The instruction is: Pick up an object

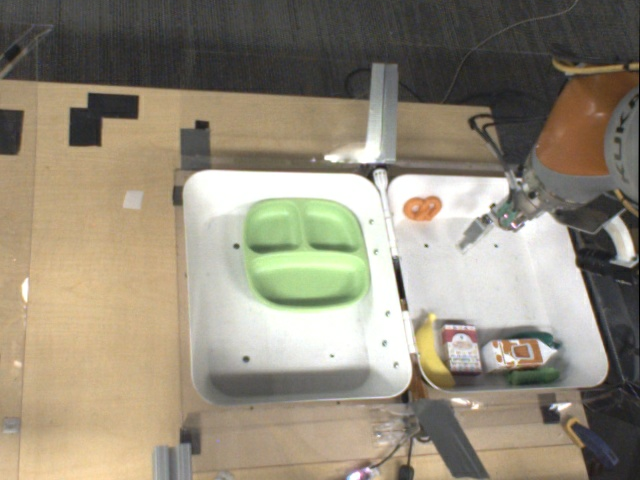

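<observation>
objects for picking: none was lifted at this moment; all candidates lay in the right bin (560,268), none between the fingers.
left bin (215,298): held one green divided tray (303,251), lying flat near the middle; judged too broad for a two-finger grasp.
arm (585,133): reached in from the right, orange band over the far right corner of the right bin.
gripper (478,231): hung over the upper middle of the right bin, pointing down-left, nothing seen in it; whether the fingers stood wide or narrow could not be told at this size.
banana (430,353): lay along the near left edge of the right bin, touching the small red carton (459,348).
orange carton (518,352): lay beside the red carton, with a green item (530,375) just in front of it.
orange pretzel-like piece (422,208): lay alone at the far left corner of the right bin, near the gripper, apart from it.
step in hand: judged as approach, before any grasp.
next move: judged to call for choosing a target, centring the fingers over it, descending and closing; the lone orange piece was nearest, the near cluster was crowded.
</observation>
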Controlling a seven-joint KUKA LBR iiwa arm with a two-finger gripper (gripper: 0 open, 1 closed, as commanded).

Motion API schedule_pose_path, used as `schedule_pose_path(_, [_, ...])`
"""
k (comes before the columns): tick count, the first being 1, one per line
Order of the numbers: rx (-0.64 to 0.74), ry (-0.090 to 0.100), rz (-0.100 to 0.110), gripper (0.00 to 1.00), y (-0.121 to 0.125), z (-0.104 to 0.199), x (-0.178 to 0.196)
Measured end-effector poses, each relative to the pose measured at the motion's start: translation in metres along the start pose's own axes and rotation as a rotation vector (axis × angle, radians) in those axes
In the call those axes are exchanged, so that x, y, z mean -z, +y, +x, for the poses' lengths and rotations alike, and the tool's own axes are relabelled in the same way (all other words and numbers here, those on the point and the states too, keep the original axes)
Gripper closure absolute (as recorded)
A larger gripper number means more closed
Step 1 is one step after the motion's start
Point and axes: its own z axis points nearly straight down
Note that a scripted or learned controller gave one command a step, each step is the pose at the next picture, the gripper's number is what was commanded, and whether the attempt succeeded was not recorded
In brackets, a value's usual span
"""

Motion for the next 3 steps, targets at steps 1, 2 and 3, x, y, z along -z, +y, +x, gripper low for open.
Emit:
schedule_pose_path(1, [0.007,0.0,0.001,0.0,-0.016,0.005,0.008])
schedule_pose_path(2, [-0.047,-0.001,0.001,0.0,-0.023,-0.015,0.018])
schedule_pose_path(3, [-0.08,-0.001,0.001,0.0,-0.029,-0.051,-0.008])
